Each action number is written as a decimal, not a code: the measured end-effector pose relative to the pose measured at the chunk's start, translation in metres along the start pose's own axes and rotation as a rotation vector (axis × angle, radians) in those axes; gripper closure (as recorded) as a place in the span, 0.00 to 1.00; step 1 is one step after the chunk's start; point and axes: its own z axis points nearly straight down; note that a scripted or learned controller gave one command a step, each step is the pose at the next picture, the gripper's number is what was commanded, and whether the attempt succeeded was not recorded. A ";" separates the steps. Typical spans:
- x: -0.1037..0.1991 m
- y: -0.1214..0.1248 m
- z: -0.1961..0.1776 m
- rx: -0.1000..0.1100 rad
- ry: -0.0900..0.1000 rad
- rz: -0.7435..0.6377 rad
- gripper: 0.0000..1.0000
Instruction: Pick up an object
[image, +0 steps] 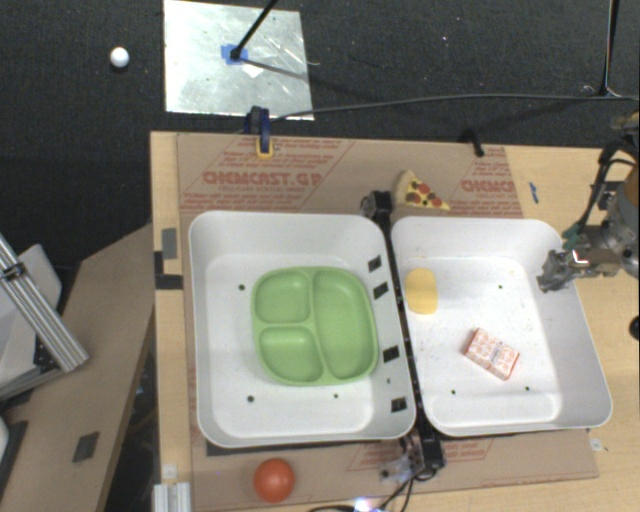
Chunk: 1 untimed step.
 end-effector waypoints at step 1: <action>0.056 0.001 0.016 0.004 0.003 -0.004 1.00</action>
